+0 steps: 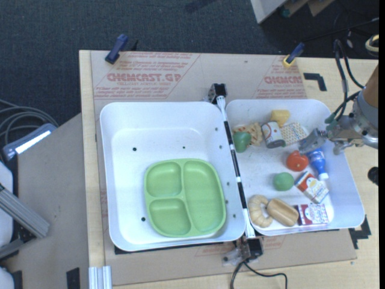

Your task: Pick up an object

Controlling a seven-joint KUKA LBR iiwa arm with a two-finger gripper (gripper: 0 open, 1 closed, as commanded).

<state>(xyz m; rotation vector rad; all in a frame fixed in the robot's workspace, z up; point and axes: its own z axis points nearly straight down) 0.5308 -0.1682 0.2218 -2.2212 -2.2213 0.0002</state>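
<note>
The robot arm [368,110] is cut off at the right edge; its gripper [322,138] hangs over the right bin [349,185], too blurred to tell how it stands. The left bin [120,161] holds a green divided plate [183,197]. The right bin holds small toys: a hot dog [283,212], a red tomato [296,161], a green ball [283,181], a blue bottle [317,162] just below the gripper.

- Left bin [120,161]: open floor around the green divided plate [184,196].
- Right bin [343,179]: crowded with toys; bare floor beside the green ball [283,181].
</note>
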